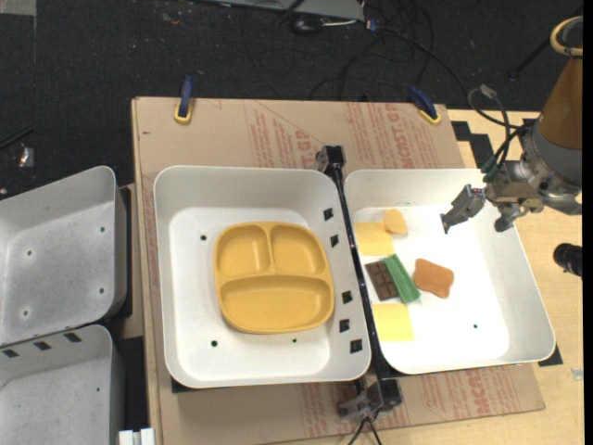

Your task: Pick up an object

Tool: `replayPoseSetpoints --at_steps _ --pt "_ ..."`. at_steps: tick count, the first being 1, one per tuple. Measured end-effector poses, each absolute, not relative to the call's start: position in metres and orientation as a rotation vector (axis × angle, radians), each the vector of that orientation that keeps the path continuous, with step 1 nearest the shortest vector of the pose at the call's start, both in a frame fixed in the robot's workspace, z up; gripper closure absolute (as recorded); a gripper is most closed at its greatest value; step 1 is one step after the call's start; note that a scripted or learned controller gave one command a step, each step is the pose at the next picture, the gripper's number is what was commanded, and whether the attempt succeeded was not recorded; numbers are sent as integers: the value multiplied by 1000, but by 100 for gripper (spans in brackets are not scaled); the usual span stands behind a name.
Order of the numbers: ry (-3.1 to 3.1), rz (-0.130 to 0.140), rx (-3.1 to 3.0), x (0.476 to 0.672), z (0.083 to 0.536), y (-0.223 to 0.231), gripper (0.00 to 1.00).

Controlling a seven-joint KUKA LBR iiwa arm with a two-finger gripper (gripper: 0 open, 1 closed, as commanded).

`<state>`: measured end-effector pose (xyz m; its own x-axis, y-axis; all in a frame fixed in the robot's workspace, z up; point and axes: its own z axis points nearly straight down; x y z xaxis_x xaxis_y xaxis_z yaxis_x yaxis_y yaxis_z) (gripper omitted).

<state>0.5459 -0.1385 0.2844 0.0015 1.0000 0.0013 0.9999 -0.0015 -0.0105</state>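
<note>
My gripper [484,213] hangs open over the upper right part of the right bin [482,341], nothing between its fingers. Below and left of it lie several play-food pieces on the bin floor. These are an orange-brown bread-like piece [434,277], a green stick [401,278], a dark brown chocolate bar [380,281], two yellow cheese slices [373,239] [392,322] and a small orange piece [396,222]. The bread-like piece is the closest, a short way below and to the left of the fingers.
The left bin [185,248] holds a yellow divided plate [274,277]. A black divider [345,248] runs between the bins. Blue and yellow clamps [185,100] [424,105] sit at the board's far edge. Grey panels [56,248] lie at the left.
</note>
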Motion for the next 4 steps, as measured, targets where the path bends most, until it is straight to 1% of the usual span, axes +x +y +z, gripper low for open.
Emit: replayPoseSetpoints --at_steps 1,2,3,4 --pt "-2222 1 -2220 548 290 -138 0" --pt "-2217 4 -2221 539 241 -142 0" --pt "-2217 4 -2220 541 190 -131 0" --pt "-2217 4 -2221 543 142 -139 0"
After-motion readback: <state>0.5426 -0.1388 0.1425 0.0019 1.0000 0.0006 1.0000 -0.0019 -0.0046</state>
